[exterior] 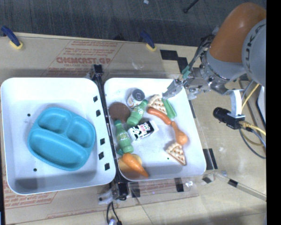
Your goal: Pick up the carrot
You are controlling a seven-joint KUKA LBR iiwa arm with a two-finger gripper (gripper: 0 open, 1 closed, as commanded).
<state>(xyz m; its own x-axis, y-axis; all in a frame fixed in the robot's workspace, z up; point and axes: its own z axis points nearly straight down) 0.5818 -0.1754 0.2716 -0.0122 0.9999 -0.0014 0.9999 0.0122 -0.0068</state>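
**Hovering over the right bin's far corner**

Hanging at the right bin's upper right corner, the gripper sits above a green item; whether its jaws are spread or pressed together cannot be told. The carrot lies well apart, at that bin's near left corner, beside a green bottle. A blue tray fills the left bin.

Grey arm with orange band, metal wrist, what looks like 1 yellow cable alongside.
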